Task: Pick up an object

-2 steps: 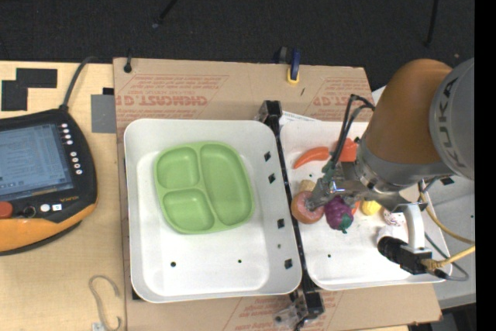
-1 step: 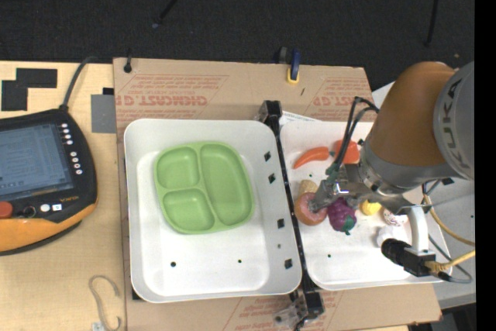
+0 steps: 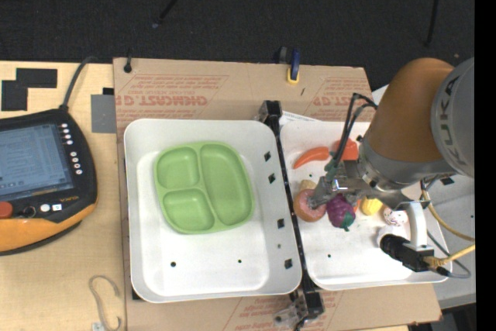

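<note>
In the right bin [image 3: 349,275], my gripper [image 3: 333,188] hangs low over a cluster of small toys. A purple bunch of grapes [image 3: 339,212] lies just below it. A round pinkish-brown piece [image 3: 308,207] sits to its left, close against the gripper. An orange curved piece [image 3: 311,156] lies toward the back of the bin, and another orange bit [image 3: 349,149] shows beside the arm. A yellow piece [image 3: 372,206] and a white piece [image 3: 395,218] rest to the right of the grapes. The arm's body hides part of the bin's right side.
The left bin [image 3: 147,260] holds a green divided plate [image 3: 204,187]. A black divider [image 3: 285,205] runs between the two bins. A tablet-like pendant [image 3: 39,174] lies on the bench at the far left, outside the bins.
</note>
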{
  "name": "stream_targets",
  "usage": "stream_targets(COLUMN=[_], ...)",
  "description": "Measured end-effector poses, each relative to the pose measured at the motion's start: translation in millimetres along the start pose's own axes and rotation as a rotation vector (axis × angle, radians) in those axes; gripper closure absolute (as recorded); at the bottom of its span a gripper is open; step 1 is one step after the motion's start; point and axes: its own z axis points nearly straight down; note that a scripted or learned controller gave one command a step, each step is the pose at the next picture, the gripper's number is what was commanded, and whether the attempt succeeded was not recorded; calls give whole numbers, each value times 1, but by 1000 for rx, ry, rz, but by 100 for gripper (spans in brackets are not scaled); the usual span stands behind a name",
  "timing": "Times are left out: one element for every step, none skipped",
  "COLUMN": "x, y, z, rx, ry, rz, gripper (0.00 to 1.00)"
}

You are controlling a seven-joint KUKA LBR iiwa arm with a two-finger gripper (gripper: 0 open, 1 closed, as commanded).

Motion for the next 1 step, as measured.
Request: stream_targets(x=[7], y=[-2], z=[-5], rx=[0], ry=[1], rz=[3], gripper=[100])
